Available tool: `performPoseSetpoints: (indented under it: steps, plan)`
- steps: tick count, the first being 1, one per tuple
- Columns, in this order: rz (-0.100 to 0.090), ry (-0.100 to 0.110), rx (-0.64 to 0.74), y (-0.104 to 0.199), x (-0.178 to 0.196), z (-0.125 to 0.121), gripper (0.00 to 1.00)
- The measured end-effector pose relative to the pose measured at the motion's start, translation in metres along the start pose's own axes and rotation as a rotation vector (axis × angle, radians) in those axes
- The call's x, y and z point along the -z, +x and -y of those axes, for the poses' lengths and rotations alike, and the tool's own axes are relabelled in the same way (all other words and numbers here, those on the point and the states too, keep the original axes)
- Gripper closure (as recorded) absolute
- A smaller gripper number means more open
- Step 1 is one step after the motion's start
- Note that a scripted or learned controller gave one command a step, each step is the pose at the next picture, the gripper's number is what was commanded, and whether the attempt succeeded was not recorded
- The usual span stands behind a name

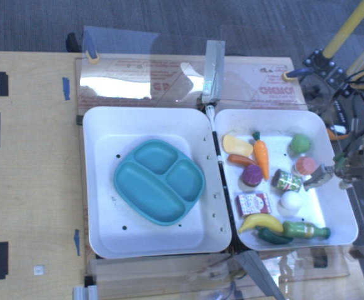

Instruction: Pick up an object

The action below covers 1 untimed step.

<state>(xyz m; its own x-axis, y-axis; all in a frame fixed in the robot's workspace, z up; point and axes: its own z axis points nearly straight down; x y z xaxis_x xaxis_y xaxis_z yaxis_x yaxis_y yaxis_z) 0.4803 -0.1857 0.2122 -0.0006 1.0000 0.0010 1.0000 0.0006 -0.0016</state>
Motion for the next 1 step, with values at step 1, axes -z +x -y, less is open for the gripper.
performPoseSetpoints:
  steps: [1]
  plan:
    - [-0.002,0.005,-0.028,0.0726,-0.0731,-0.0466,0.0]
